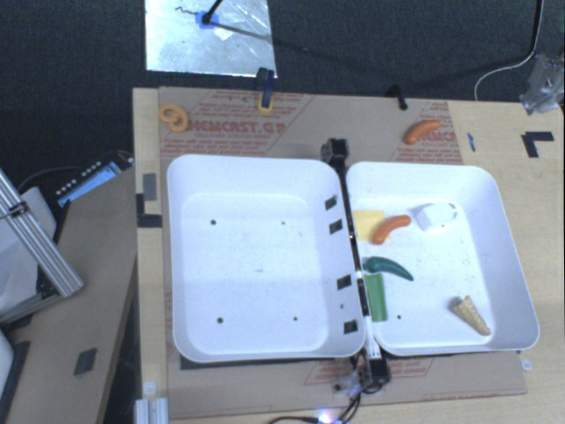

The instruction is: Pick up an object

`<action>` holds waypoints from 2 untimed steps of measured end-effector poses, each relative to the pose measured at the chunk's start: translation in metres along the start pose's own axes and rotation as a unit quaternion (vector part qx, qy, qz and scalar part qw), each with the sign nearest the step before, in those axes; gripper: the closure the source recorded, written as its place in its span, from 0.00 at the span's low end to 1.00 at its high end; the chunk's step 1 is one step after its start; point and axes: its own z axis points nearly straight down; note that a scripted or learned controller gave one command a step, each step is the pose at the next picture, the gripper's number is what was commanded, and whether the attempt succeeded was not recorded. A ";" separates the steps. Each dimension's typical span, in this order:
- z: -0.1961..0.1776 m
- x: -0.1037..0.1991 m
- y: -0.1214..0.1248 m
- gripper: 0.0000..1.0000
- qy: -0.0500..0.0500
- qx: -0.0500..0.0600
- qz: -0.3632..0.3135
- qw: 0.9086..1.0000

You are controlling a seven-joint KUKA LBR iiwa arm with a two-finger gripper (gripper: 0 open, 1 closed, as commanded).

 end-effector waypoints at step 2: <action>-0.001 -0.114 -0.079 1.00 0.000 0.000 0.001 1.000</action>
